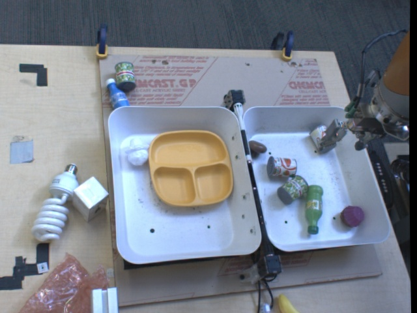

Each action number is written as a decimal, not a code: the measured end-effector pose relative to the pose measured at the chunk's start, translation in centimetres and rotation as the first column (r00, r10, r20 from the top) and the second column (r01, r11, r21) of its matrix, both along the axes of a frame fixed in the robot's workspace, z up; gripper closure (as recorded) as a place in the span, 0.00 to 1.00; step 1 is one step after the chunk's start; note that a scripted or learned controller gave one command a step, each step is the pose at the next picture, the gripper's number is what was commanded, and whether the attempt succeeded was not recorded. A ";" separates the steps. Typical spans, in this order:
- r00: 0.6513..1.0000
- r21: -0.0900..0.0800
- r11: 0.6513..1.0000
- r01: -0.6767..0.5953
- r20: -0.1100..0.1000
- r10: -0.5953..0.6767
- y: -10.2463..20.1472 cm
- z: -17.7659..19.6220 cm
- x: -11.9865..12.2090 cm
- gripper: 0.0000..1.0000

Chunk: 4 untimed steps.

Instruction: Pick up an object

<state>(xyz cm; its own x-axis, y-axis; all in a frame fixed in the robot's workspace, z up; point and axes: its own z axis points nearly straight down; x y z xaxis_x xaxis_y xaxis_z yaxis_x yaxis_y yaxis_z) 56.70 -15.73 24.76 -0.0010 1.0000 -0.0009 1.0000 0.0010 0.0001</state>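
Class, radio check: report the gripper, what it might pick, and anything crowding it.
Gripper over right bin's upper right. Small silvery object at fingertips; grasp unclear. Cans, green bottle lie apart.

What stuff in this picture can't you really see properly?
- Gripper: small and dark against the right bin; whether its jaws grip the silvery object can't be told.
- Arm: cut off by the right edge.
- Yellow thing: cut off by the bottom edge.
- White lump: partly tucked behind the yellow tray; too blurry to name.
- Can: label too small to read.
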 end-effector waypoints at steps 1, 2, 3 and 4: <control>1.000 0.001 1.000 0.002 -0.001 -0.002 5.3 -15.5 -3.1 0.00; 1.000 0.000 1.000 0.000 0.001 0.000 4.3 -15.5 4.3 0.00; 1.000 0.001 1.000 0.003 0.000 -0.003 5.5 -15.5 -3.4 0.00; 1.000 0.000 1.000 0.004 0.002 -0.004 5.4 -14.5 -3.3 1.00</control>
